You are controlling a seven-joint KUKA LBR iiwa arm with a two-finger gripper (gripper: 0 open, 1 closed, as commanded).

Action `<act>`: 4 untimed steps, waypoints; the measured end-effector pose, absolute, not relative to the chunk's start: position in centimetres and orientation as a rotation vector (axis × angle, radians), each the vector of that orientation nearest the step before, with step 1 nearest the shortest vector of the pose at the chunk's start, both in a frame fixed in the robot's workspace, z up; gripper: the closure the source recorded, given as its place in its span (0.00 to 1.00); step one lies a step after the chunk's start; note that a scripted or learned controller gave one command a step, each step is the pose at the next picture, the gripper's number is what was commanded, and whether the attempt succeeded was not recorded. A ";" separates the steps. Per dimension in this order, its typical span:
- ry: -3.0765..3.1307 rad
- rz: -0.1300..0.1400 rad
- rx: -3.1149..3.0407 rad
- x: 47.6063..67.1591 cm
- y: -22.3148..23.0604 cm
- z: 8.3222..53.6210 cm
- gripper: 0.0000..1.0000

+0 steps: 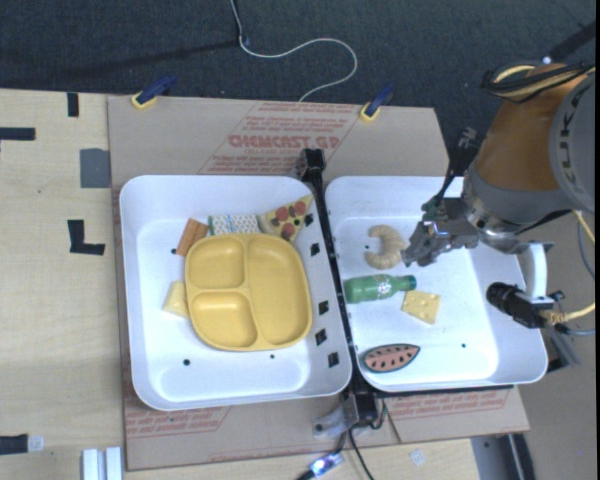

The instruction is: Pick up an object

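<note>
Right now I see my gripper [420,251] low in the right bin [500,363], just beside the croissant [383,246]; whether it is spread or pinching I cannot tell. Near it lie a green bottle [377,288], a cheese wedge [421,306] and a watermelon slice [390,357]. In the left bin [150,363], a yellow divided plate [248,291] covers smaller food pieces. Both bins sit on cardboard [270,138] over a wooden bench [40,298]. That croissant is tan and curved.
</note>
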State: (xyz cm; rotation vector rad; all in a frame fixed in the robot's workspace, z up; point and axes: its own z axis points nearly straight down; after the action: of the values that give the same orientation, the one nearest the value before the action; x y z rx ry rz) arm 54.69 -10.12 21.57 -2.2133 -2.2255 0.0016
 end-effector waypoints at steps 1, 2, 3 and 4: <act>-2.226 0.000 -2.212 52.2 -5.4 22.9 1.00; -2.222 0.004 -2.214 50.5 -1.9 21.9 1.00; -2.222 0.001 -2.219 50.9 -2.0 23.1 1.00; -2.222 0.005 -2.219 52.2 -2.0 21.9 1.00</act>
State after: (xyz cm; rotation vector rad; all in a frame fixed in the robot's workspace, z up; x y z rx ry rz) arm 52.17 -2.04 21.89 -2.2195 -2.2224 0.0045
